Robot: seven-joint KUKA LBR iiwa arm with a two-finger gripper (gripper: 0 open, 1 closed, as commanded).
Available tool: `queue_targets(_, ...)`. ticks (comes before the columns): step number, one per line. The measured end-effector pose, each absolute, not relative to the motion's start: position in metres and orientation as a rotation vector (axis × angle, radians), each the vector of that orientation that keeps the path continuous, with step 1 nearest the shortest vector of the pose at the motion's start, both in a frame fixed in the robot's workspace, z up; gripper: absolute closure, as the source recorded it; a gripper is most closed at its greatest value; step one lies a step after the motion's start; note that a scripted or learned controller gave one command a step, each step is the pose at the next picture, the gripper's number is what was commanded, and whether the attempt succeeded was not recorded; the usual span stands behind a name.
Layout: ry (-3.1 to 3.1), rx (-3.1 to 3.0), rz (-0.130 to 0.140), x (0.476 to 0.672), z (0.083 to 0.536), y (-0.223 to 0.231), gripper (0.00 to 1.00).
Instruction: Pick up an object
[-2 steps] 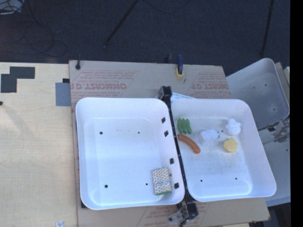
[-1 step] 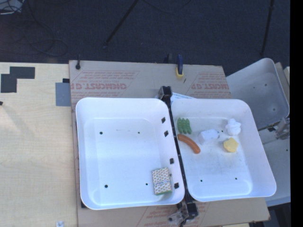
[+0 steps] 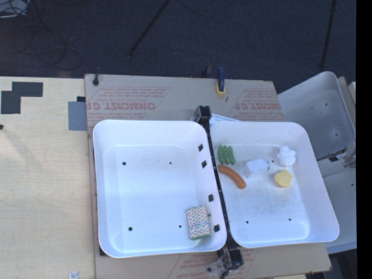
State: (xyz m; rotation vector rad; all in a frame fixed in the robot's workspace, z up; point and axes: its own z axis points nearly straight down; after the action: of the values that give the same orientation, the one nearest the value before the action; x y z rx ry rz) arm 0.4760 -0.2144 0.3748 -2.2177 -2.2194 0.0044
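Observation:
The right bin (image 3: 314,214) holds several small items: a green pea pod (image 3: 226,154) near its left wall, an orange sausage (image 3: 232,176) just below it, a white block (image 3: 255,167) in the middle, a white lumpy piece (image 3: 286,155) at the right and a yellow chunk (image 3: 283,179) under that. In the left bin (image 3: 110,214) a small patterned box (image 3: 199,222) lies near the lower right corner.
The two bins sit side by side on a cardboard sheet (image 3: 174,100) with a black clip (image 3: 203,113) at the top of their shared wall. A blue and yellow clamp (image 3: 220,81) holds the sheet's far edge. A grey metal plate (image 3: 325,109) stands at the right.

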Motion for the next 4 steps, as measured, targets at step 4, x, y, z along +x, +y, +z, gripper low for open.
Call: queue_targets(4,-2.223,-2.22,0.002,0.477,0.353,-0.215,1.0)
